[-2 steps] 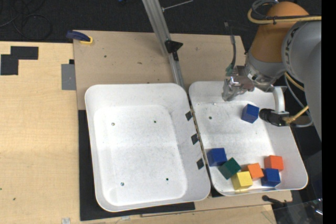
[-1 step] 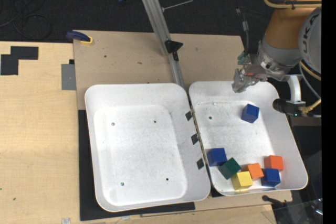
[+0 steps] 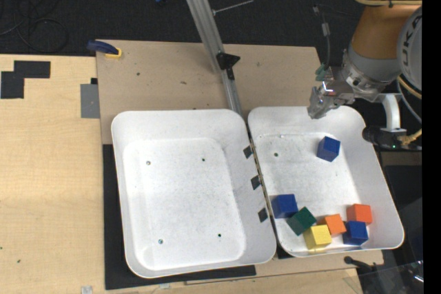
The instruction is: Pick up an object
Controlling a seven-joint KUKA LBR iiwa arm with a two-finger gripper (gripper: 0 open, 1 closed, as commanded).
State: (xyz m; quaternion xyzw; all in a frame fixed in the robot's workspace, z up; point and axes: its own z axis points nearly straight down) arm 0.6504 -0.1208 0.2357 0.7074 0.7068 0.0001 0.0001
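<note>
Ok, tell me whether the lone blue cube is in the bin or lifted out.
In. The blue cube rests on the right bin floor, apart from the gripper above.

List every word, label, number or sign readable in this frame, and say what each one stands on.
Only one trace of lettering:
Dark letters on the arm's grey casing, cut off by the frame edge and too partial to read.
No print can be made out on the blocks, such as the lone blue block, on the right bin, on the left bin or on the gripper.
</note>
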